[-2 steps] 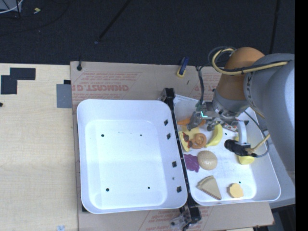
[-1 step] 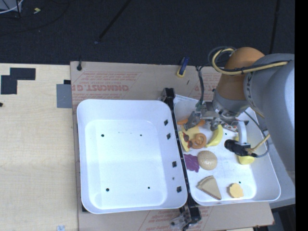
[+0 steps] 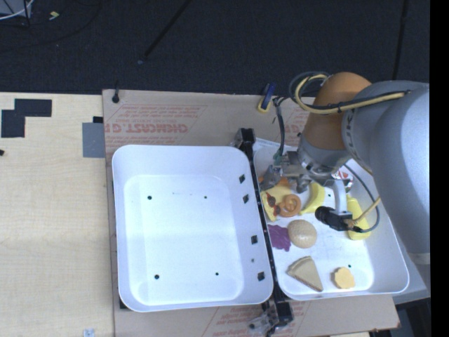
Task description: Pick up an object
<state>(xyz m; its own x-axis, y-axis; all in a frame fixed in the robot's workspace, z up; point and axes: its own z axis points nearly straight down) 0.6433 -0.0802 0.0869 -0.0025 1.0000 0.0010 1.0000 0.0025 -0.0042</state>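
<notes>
Grey arm's gripper (image 3: 295,177) lowered into the right shallow white bin (image 3: 382,276).
Finger state cannot be told; a round tan bun-like piece (image 3: 302,233) is seen nearby.

A: Where does the camera sit?
B: Fixed above the bench (image 3: 56,223), looking down at a slant on both bins.
A: How close?
B: Middling; the arm (image 3: 393,139) enters from the right.

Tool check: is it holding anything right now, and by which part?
Cannot tell. The tool is down among the items in the right bin, above the orange toy; its tips are hidden.
</notes>
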